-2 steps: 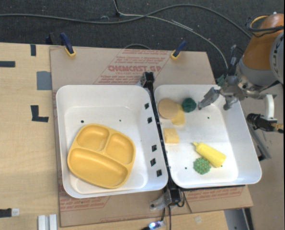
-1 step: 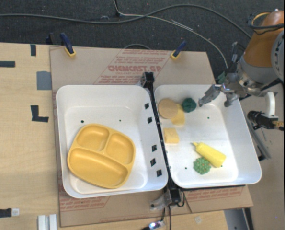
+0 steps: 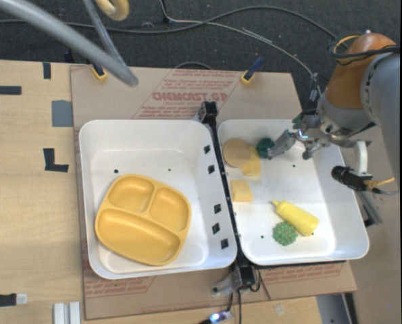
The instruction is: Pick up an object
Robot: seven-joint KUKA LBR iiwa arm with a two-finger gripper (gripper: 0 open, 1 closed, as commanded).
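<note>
**Gripper spread over the right bin, holding nothing**

The arm [image 3: 363, 79] reaches in from the right, its orange band above the wrist, and the gripper [image 3: 294, 146] hangs over the upper part of the right bin [image 3: 336, 248]. Its two fingers are spread apart: one finger [image 3: 279, 144] points left toward a small dark green object [image 3: 264, 144], and the other lies further right. Nothing sits between them. Whether the left finger touches the green object cannot be told; it is at least just beside it.

Several things lie loose in the right bin. A tan round piece [image 3: 236, 152] rests near the divider, with a small yellow piece [image 3: 251, 168] just beside its lower right edge. Below these sits a pale yellow block [image 3: 241, 192]. Toward the lower part of the bin a yellow bottle-shaped object [image 3: 296, 216] lies tilted, and a green bumpy ball [image 3: 284, 233] sits against its lower left side.

The left bin [image 3: 92, 140] holds a yellow divided plate [image 3: 143, 219] with three compartments, lying flat in the lower half.

Both bins stand on a brown cardboard sheet [image 3: 180, 93] on the wooden worktop [image 3: 25, 201]. Cables [image 3: 268, 29] trail across the dark area beyond it.
</note>
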